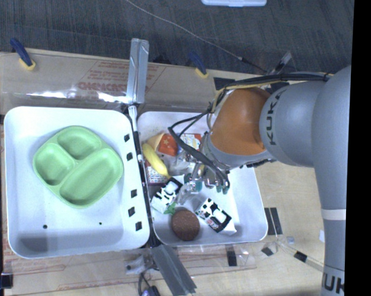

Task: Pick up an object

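Several items crowd the right bin (pixel 251 221), which is likely why the arm is working there. Nearest the camera: brown round object (pixel 185 224) at the bin's front edge, with a black-and-white patterned piece (pixel 214 216) just beside it and another black-and-white piece (pixel 166 194) toward the divider. Above those, the gripper (pixel 204 182) sits low over the middle of the pile, wrist tilted in from the right. Can't tell if it's open or closed, and nothing is visibly between its tips, so no confirmed grasp. Behind it: yellow banana (pixel 153 159) lying along the divider side, red-orange packet (pixel 168 144) touching its far end. Left bin (pixel 24 230) holds a green sectioned plate (pixel 78 165), well apart from the action. Judgement: descent/grasp attempt in the clutter, target ambiguous.
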Controlling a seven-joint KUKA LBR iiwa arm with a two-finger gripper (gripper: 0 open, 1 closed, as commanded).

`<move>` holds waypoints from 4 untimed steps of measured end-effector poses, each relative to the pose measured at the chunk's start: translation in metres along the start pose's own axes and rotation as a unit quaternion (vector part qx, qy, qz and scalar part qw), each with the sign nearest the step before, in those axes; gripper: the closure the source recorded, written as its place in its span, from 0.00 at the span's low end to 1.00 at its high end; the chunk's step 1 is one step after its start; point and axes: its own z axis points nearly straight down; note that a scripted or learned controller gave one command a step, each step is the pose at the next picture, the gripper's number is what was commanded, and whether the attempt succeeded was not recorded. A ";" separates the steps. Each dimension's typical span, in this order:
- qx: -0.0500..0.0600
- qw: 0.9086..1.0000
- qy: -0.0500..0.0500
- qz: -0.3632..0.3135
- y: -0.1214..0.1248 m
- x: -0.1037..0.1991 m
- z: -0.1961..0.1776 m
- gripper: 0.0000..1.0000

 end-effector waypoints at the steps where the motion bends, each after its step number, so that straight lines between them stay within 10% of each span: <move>1: -0.002 1.000 0.003 0.015 0.001 -0.045 0.002 0.00; 2: 0.000 1.000 0.002 0.013 0.000 -0.046 -0.009 1.00; 3: -0.003 0.990 0.000 -0.140 0.016 -0.078 -0.088 1.00; 4: -0.004 0.967 0.004 -0.256 -0.047 -0.045 -0.087 1.00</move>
